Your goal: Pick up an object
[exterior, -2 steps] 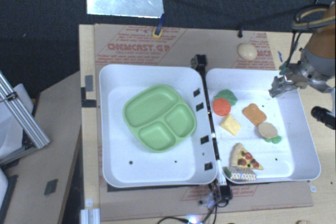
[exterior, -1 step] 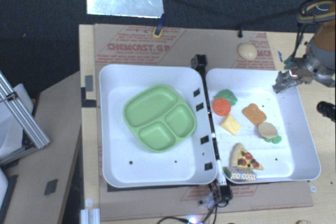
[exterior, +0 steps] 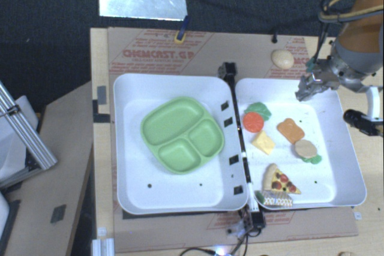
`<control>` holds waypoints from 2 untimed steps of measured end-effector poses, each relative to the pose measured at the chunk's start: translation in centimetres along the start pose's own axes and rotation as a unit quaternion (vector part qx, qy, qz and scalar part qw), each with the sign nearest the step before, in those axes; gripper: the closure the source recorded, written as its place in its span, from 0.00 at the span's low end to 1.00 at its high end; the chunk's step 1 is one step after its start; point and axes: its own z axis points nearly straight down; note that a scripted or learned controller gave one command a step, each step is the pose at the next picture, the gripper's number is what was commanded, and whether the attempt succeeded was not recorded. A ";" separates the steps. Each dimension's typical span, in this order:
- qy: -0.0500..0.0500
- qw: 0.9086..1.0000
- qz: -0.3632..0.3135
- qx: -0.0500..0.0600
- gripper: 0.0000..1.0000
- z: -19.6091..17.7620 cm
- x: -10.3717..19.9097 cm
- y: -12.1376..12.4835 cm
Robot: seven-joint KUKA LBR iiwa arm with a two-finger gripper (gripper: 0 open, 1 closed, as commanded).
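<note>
Pizza [exterior: 281, 179] lies well below the gripper [exterior: 305, 91], with toast [exterior: 291, 129] between them. Whether the fingers are spread or pressed together, I cannot tell; nothing shows between them.

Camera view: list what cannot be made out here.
- Gripper, camera view: fingers too small and blurred to judge.
- Arm: cut off by the right edge.
- Pizza slice: the patterned item at its lower end is too small to identify.
- Sandwich: filling blurred.
</note>
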 end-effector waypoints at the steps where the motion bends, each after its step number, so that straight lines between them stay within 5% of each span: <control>1: 0.000 1.000 0.000 0.000 1.00 -0.7 4.9 0.8; 2: 0.000 1.000 0.000 0.000 1.00 -0.8 9.7 2.6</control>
